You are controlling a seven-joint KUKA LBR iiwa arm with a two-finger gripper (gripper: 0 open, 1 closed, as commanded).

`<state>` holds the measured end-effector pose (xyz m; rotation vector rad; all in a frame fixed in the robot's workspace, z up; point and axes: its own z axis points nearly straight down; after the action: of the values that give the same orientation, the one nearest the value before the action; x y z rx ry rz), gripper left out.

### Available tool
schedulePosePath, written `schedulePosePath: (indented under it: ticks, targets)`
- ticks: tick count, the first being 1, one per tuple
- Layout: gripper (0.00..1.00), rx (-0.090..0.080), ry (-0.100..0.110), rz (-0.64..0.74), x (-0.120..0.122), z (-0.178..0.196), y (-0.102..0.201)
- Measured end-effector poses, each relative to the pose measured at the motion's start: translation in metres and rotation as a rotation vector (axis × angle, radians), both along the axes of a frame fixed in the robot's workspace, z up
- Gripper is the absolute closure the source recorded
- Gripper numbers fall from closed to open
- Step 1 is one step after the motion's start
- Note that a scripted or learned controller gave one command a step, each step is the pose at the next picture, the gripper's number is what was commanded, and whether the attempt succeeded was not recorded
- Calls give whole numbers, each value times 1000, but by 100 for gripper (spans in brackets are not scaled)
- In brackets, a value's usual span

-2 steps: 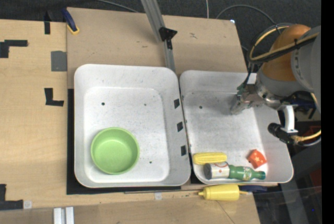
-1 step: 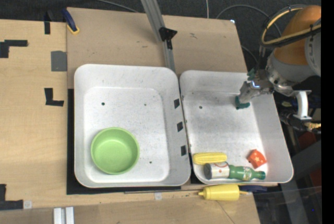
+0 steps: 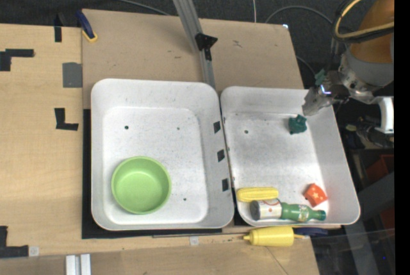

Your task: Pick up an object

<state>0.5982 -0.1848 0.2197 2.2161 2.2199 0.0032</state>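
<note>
My gripper (image 3: 313,103) hangs over the far right edge of the right bin (image 3: 269,145), reaching in from the arm's wrist at the right. Just below and left of it, a small teal object (image 3: 296,124) lies on the bin floor, apart from the gripper. Along the near wall of the same bin lie a yellow corn cob (image 3: 257,193), a green bottle with a white label (image 3: 288,211) and a small orange-red object (image 3: 314,194). Nothing shows in the gripper.
A green bowl (image 3: 141,184) sits in the near left corner of the left bin (image 3: 154,97). A yellow bottle (image 3: 271,237) lies on the bench outside the right bin's near rim. A grey metal pole (image 3: 186,4) slants over the far side.
</note>
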Motion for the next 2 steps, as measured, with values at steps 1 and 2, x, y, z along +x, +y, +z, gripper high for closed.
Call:
schedulePosePath:
  ticks: [1, 2]
  targets:
    - [100, 4, 5, 5, -6, 9, 52]
    - [100, 5, 6, 6, -10, 16, 111]
